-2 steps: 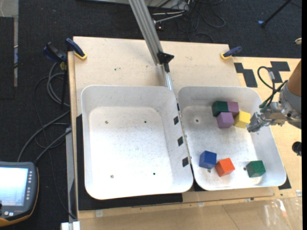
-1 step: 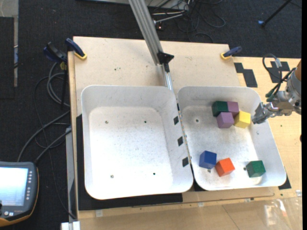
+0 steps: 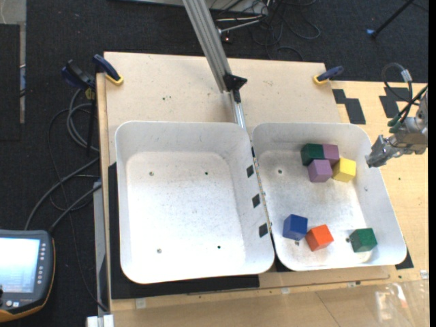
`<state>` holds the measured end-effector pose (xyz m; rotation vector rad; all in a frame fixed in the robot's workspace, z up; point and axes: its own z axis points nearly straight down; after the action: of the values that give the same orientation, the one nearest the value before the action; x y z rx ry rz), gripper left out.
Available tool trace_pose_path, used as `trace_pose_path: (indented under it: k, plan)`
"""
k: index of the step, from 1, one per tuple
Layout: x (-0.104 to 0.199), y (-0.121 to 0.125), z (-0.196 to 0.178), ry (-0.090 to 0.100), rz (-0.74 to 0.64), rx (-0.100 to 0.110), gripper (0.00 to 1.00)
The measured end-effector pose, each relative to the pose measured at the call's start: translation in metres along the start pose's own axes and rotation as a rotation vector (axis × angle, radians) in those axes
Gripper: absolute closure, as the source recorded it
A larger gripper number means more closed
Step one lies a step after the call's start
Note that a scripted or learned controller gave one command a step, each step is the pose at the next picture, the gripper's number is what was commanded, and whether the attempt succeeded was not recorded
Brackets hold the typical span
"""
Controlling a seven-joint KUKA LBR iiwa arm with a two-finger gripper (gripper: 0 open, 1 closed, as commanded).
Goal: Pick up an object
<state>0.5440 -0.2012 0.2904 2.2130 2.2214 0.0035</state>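
Observation:
The right bin [image 3: 381, 196] holds several small blocks. A dark green block [image 3: 312, 152], a purple block [image 3: 319, 169], a lilac block [image 3: 331, 152] and a yellow block [image 3: 344, 169] cluster near its far side. A blue block [image 3: 295, 226], an orange block [image 3: 319, 237] and a green block [image 3: 363, 240] lie near its front edge. My gripper [image 3: 377, 157] hangs at the bin's right rim, right of the yellow block and apart from it. Nothing shows between its fingers.
The left bin [image 3: 136, 148] sits beside the right one. A metal pole [image 3: 208, 36] slants down to the gap between the bins. Clamps hold the board at the far corners [image 3: 109, 71]. A teach pendant [image 3: 24, 271] lies at the bottom left.

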Motion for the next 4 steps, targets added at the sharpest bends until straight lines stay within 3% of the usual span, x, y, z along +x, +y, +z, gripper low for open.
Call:
trace_pose_path:
  k: [4]
  plan:
    - [0.206,0.042,0.033,0.004,-0.004,0.004,1.00]
